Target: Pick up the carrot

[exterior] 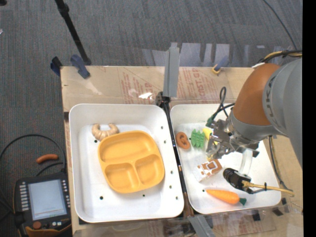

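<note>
carrot [223, 196] flat along right bin's [195, 199] near edge, green end rightward

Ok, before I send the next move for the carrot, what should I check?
1. Carrot in sight: ok, lying in the right bin near its front wall.
2. Carrot clear of neighbours: ok, apart from the brown and white box.
3. Claw over the carrot: not ok, it hangs further back, beside the green toy.
4. Carrot lifted: not ok, it lies on the bin floor.
5. Room between carrot and front wall for the claw: cannot tell.
</note>
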